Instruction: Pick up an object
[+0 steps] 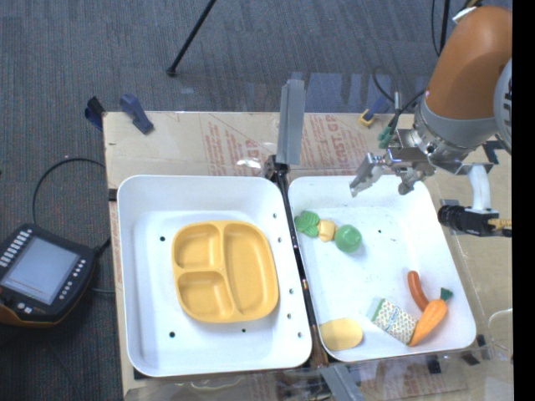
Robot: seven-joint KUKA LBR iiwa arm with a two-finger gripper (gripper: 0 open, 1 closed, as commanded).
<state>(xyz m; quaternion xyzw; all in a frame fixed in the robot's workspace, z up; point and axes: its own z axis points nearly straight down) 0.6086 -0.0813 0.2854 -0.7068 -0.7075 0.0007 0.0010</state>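
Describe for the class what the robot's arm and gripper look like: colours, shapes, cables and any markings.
The arm has a large rounded orange band, glossy, sitting on a grey ring above the wrist. Below it is a metallic grey two-finger gripper with angular silver fingers. Thin dark cables and a green one run beside the wrist. Any markings are too small to tell.
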